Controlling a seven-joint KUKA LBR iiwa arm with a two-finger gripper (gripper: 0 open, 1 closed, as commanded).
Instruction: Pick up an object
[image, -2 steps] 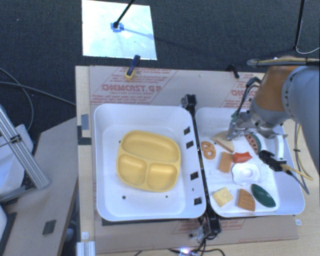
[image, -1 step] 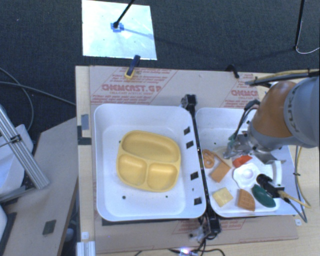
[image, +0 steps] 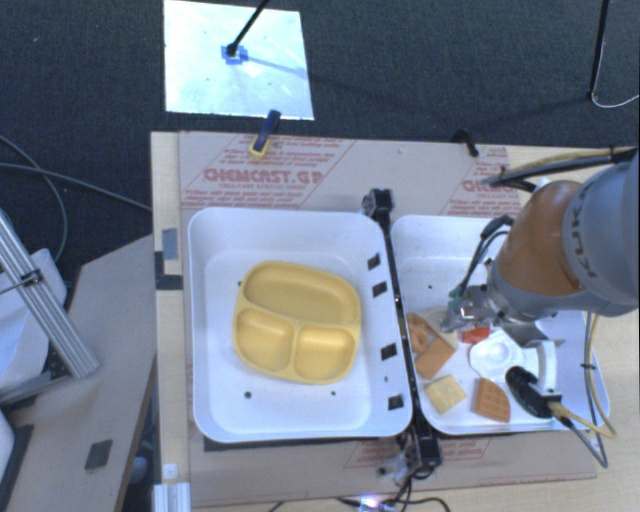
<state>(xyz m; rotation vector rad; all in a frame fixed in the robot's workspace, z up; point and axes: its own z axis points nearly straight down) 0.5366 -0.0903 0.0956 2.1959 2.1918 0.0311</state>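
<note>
My gripper reaches down into the right bin, near its middle. Just below it lies a small red piece, next to a white, egg-like piece. Left of the gripper are two brown toast-like pieces. Nearer the front edge sit a pale yellow square and an orange waffle piece. The arm's body hides part of the bin behind the gripper.
The left bin holds a yellow divided plate near its centre. A black divider with clips runs between the two bins. The grey and orange arm covers the right bin's right side.
</note>
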